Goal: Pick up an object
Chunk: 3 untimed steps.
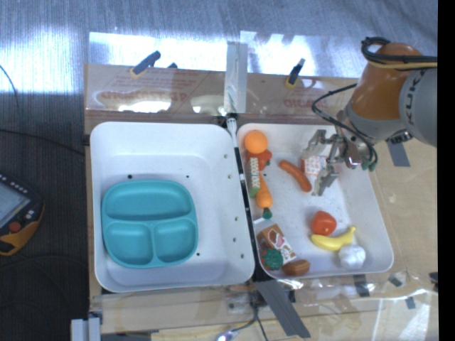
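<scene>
Small white-and-red box sits between my spread fingers in the right bin; not gripped, not lifted yet.

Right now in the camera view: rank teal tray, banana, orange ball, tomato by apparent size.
1. teal tray, by far the largest, in the left bin.
2. banana, longer than the round items.
3. orange ball and tomato look about alike; I won't rank them.
</scene>
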Each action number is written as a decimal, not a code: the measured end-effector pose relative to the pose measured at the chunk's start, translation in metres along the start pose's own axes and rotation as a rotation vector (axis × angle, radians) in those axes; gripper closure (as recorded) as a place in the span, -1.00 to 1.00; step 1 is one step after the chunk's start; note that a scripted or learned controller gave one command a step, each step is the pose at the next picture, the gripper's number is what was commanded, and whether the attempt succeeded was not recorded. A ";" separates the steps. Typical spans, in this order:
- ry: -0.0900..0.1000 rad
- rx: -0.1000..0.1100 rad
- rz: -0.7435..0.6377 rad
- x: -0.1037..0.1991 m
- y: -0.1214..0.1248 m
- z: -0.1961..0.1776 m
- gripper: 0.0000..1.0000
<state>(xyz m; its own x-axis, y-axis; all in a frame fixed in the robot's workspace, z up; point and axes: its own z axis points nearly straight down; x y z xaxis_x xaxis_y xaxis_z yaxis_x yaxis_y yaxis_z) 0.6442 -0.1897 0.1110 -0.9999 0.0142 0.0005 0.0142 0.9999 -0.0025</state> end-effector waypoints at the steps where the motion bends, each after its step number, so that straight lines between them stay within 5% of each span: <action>1: -0.010 0.003 -0.024 -0.010 0.034 0.022 -1.00; 2: -0.014 0.000 0.051 -0.003 0.066 0.021 -1.00; 3: -0.014 -0.004 0.189 0.001 0.068 0.021 -1.00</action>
<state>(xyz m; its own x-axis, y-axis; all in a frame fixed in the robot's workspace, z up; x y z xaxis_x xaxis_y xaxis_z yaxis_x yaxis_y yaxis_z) 0.6440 -0.1217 0.0894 -0.9793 0.2022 -0.0138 0.2021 0.9794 0.0027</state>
